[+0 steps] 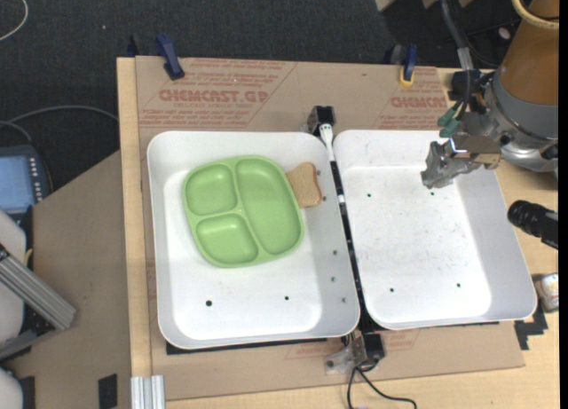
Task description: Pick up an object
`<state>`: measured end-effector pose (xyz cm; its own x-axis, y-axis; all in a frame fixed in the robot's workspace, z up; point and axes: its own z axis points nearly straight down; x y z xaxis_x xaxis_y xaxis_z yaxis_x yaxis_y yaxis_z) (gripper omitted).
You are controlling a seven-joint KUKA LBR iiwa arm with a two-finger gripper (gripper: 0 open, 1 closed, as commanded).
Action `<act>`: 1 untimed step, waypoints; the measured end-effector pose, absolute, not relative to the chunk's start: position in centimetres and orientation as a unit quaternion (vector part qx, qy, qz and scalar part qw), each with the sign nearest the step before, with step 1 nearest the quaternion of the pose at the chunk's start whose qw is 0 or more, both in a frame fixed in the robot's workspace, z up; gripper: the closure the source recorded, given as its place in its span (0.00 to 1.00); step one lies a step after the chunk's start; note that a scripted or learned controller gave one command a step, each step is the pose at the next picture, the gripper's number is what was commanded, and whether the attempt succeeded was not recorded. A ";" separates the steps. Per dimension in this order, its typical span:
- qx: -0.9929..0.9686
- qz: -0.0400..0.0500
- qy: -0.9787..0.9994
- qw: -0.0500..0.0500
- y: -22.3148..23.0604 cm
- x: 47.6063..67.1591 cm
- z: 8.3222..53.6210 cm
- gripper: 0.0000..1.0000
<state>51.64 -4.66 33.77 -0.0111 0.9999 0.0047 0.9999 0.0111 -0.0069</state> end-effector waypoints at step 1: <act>-0.703 0.000 -0.711 0.003 5.1 47.8 33.9 1.00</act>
